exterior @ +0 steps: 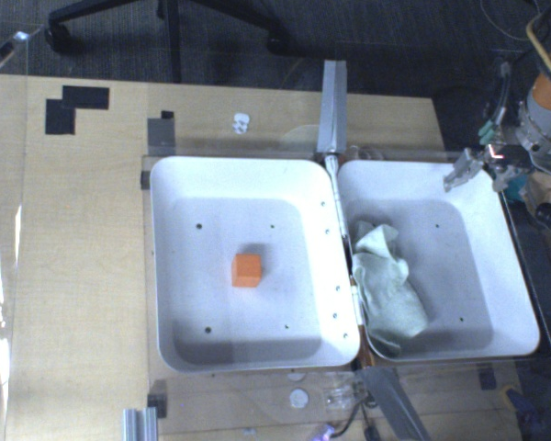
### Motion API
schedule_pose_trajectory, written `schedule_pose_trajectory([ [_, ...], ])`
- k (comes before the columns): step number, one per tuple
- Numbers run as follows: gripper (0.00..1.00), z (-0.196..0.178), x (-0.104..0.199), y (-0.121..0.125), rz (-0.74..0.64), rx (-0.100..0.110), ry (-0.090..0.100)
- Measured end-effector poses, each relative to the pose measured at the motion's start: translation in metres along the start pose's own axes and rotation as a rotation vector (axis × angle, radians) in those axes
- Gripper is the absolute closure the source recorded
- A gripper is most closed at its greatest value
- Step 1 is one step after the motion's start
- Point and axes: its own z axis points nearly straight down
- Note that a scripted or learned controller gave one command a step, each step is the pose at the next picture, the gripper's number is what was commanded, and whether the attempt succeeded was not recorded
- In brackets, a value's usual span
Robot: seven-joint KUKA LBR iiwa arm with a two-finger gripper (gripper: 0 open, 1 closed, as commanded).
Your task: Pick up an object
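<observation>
Camera view, hand (468, 168) at right bin (496, 343) rim, grip state unclear, cloth (387, 283) well apart.

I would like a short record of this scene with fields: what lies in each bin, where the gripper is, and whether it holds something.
left bin: one orange cube, near the middle of the floor
right bin: one crumpled pale cloth, lying against the left wall
gripper: above the upper right corner of the right bin, apart from both objects
held object: none seen between the fingers
task state: nothing picked up yet
</observation>
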Motion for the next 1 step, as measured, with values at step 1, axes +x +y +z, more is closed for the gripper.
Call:
schedule_pose_trajectory([
  [1,0.00,0.1178,-0.0271,-0.0139,-0.098,0.001,0.000],
])
